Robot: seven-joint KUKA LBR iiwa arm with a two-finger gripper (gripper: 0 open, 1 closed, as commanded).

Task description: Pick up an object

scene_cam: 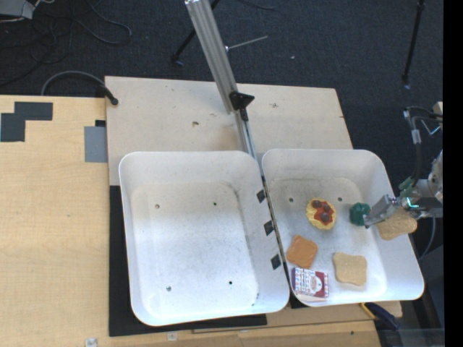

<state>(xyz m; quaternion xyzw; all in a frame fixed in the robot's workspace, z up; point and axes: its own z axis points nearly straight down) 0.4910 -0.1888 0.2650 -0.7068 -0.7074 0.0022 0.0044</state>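
The right bin holds several small things. A yellow round piece with red spots lies near its middle, and a small green object sits to its right. An orange-brown square, a tan bread slice and a red-and-white packet lie toward the front. Another tan piece rests against the bin's right wall. My gripper reaches in over that right wall, low, just right of the green object and directly above the tan piece. I see nothing clearly held.
The left bin stands beside the right one, with small black clips on the shared divider. A slanted metal rail runs from the back down to the bins. Bare bench lies at the left and behind.
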